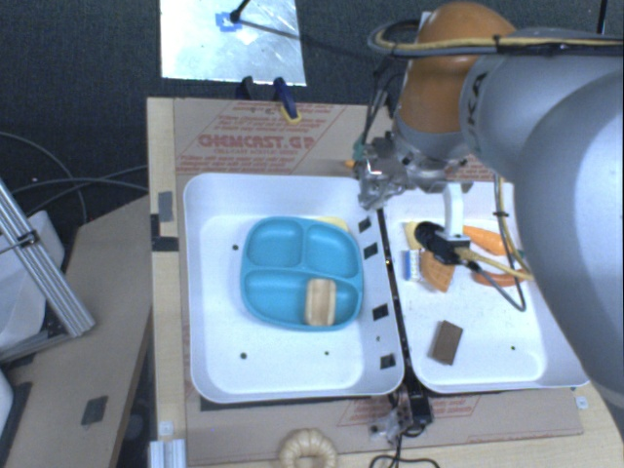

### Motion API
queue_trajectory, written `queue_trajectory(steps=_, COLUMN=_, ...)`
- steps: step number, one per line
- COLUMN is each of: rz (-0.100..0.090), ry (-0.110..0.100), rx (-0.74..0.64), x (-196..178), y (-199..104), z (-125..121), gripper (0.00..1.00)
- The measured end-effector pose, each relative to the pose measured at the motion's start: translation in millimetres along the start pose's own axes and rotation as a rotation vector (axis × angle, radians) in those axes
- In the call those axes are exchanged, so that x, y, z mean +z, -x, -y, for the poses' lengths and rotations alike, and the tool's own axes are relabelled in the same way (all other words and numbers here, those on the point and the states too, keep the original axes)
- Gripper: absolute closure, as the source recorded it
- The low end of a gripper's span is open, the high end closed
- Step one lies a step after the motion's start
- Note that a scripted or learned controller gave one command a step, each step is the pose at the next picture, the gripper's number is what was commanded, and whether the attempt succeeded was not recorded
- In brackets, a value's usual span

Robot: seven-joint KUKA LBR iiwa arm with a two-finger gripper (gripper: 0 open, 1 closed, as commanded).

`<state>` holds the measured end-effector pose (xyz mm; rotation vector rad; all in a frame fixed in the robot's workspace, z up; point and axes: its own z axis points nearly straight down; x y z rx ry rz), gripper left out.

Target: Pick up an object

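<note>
The left bin (219, 359) holds a blue divided plate (292, 261) with a tan bread-like piece (320, 302) in its lower right compartment. A yellow edge (336, 222) peeks out behind the plate. In the right bin (507, 364) lie a brown block (447, 341), an orange carrot-like thing (485, 240), an orange wedge (439, 273) and a small blue-and-white item (411, 264). My gripper (375, 188) hangs over the far end of the divider between the bins, with nothing seen in it.
Both bins rest on a cardboard sheet (253, 139). A shiny foil square (232, 27) and a blue clamp (285, 96) lie beyond the bins. A pale ring (310, 448) sits at the bench's front edge. The arm's bulk covers the right bin's far right side.
</note>
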<state>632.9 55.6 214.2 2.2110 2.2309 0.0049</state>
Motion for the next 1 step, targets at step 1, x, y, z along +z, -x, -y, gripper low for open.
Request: queue_trajectory(steps=1, rz=0.001, ry=0.001, rx=0.003, x=-3.6, y=-12.4, z=-15.3, gripper=1.00)
